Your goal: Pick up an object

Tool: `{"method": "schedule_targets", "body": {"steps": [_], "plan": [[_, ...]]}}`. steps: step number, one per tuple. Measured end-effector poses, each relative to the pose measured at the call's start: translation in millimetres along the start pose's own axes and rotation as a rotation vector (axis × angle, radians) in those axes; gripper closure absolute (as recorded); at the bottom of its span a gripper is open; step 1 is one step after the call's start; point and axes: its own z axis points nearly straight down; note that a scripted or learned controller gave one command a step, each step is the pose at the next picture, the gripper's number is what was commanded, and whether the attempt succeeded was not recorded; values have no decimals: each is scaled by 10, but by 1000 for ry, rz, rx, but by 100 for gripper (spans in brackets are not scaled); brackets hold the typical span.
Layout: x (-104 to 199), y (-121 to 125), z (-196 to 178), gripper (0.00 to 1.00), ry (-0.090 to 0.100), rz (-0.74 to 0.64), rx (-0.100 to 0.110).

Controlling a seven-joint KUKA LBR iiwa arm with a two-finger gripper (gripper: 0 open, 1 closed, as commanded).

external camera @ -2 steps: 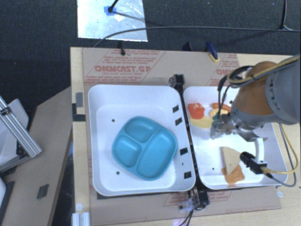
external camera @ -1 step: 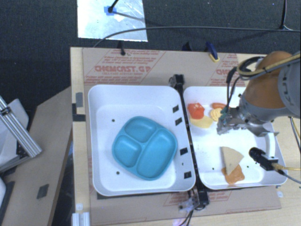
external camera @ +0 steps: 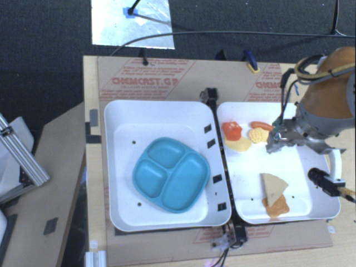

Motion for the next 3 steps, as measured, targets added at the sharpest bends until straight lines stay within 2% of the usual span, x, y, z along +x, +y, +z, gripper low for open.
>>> {"method": "schedule_targets", "body": {"steps": [1,3], "plan": [[-1,11,-131,100,1,0,4],[1214,274,-226,100,3,-8,3]]}}
